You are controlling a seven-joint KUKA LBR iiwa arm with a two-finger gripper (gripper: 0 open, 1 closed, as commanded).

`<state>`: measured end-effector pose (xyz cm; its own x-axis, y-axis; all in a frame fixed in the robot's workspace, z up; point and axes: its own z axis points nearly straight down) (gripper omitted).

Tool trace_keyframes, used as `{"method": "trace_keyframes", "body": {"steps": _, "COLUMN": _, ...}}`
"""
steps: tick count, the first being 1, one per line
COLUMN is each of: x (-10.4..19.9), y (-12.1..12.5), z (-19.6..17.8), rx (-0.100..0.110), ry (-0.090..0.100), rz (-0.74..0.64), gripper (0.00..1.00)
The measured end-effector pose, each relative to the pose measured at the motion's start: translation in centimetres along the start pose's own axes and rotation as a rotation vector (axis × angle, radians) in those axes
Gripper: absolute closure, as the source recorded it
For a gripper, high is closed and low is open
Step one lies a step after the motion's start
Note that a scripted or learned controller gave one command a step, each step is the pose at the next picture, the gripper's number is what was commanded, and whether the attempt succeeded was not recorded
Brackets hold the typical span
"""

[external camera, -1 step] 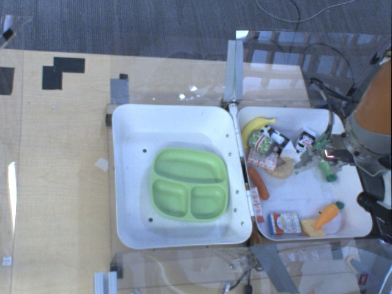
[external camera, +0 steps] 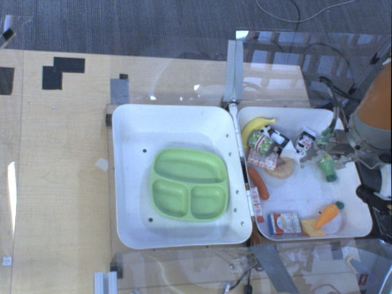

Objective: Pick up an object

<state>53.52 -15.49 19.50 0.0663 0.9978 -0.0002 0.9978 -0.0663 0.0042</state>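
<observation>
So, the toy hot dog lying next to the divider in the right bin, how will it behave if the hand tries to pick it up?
The hot dog is long and rounded, so it may roll aside when touched. It looks like smooth plastic, so probably light and slightly slippery. It lies close to the right bin's wall, which may leave little room on that side.

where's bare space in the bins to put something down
Left bin: a white margin all round the green divided plate. Right bin: bare floor between the sausage, carrot and green bottle. Crowded at its top-left, round the banana.
</observation>
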Motion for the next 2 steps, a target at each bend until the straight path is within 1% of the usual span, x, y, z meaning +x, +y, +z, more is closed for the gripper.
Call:
{"method": "trace_keyframes", "body": {"steps": 1, "x": -2.82, "y": 4.13, "z": 8.09, "rx": -0.019, "ry": -0.001, "rz": -0.078, "gripper": 0.00}}
{"method": "trace_keyframes", "body": {"steps": 2, "x": -2.78, "y": 4.16, "z": 7.16, "rx": -0.019, "ry": -0.001, "rz": -0.079, "gripper": 1.00}}
